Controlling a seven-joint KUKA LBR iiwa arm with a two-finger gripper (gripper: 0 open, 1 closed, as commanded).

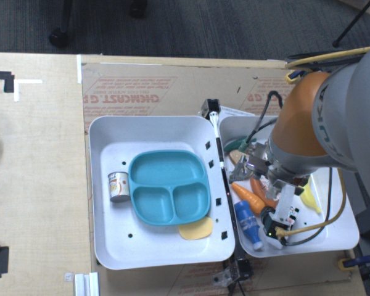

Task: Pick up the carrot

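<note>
Though I cannot tell how the jaws stand, the crowded carrot (248,195) risks slipping beside the blue bottle (247,221).

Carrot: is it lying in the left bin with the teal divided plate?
No, the carrot lies in the right bin, next to a blue bottle; the teal plate sits in the left bin.

A teal three-compartment plastic plate (169,187) lies in the left white bin (105,239). A small tin can (118,186) lies just left of it. An orange carrot (247,195) lies in the right white bin (342,227).
</note>
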